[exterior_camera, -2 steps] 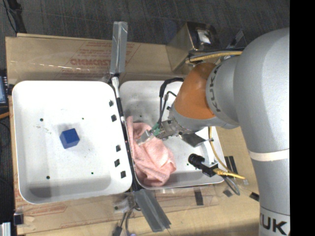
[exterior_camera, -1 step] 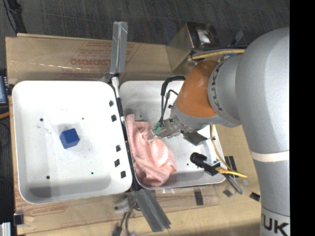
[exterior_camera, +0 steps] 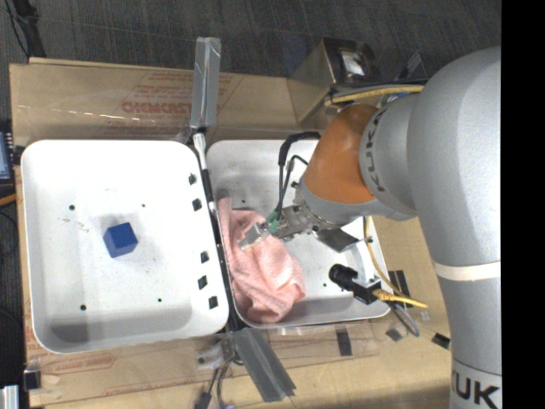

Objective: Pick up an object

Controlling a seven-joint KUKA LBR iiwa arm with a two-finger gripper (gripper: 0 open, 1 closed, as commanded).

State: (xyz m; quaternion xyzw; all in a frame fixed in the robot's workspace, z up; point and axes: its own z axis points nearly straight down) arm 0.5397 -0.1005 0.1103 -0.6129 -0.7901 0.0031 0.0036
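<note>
Our claw [exterior_camera: 266, 228] sits low in the right bin [exterior_camera: 255, 153], right over the upper part of the pink cloth [exterior_camera: 266, 271]; we cannot tell how its tips stand. The cloth lies bunched against that bin's left wall, so reaching from the right suits it. A blue block [exterior_camera: 120, 239] rests in the left bin [exterior_camera: 51, 156].

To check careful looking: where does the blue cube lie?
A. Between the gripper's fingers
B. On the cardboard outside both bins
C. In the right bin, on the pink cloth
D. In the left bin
D: the blue cube sits alone on the floor of the left bin, apart from the pink cloth in the right bin.
</note>
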